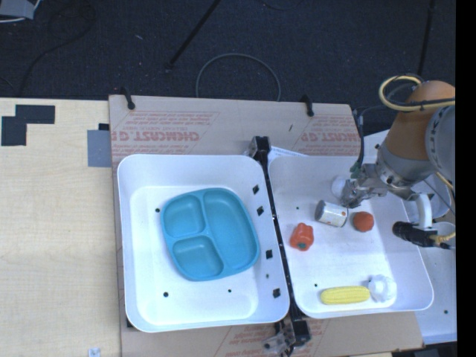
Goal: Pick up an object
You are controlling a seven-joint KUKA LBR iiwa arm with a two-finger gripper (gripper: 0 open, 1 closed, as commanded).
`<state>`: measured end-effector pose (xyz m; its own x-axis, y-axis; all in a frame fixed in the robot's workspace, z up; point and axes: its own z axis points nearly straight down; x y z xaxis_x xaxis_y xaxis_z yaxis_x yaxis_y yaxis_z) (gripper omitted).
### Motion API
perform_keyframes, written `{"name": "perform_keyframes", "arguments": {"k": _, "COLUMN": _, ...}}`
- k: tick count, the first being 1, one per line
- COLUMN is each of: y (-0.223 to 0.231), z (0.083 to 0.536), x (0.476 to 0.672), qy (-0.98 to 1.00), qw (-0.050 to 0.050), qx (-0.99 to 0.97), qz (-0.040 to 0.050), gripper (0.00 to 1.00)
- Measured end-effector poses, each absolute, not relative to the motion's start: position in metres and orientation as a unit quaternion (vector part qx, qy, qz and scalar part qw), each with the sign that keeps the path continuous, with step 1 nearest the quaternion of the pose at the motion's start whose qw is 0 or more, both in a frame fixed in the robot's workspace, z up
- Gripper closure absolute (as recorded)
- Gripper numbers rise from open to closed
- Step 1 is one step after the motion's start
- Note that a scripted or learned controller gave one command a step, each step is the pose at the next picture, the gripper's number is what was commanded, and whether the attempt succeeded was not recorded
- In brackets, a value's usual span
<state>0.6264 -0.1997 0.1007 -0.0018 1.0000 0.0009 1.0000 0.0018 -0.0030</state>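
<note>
left bin (141, 199): white, shallow, holds a blue plate (210, 233) with three compartments, lying flat near its middle.
divider: the two bins touch along a dark seam between them, with small black clips down it.
right bin (405, 296): white, holds the loose things, any of which could serve as the pick.
orange cup (301, 236): lies near the bin's left side, well apart from the others.
can (332, 213): small, silver-white, on its side, just right of and above the cup.
corn (345, 295): yellow, flat near the front wall, with a small white thing (379, 287) just beside its right end.
red ball (363, 222): near the can's right end, a small gap between them.
gripper (354, 193): low over the bin's back half, just above the can and the ball; whether its tips are apart or together cannot be told from this angle, and nothing is seen between them.
arm (416, 136): comes in from the right, orange band above the wrist.
risk: the can and ball both roll, so a descent slightly off centre would likely nudge one away rather than trap it.
risk: they lie close together, so the tips may land on both, or in the gap, and close on nothing.
risk: the can's curved side may slip out as the tips squeeze.
</note>
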Motion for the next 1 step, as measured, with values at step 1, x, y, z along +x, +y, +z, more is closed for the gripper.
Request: {"name": "perform_keyframes", "arguments": {"k": 1, "y": -0.2034, "z": 0.1636, "x": 0.6300, "qy": -0.707, "qw": -0.001, "qx": -0.707, "qz": -0.0006, "gripper": 1.00}}
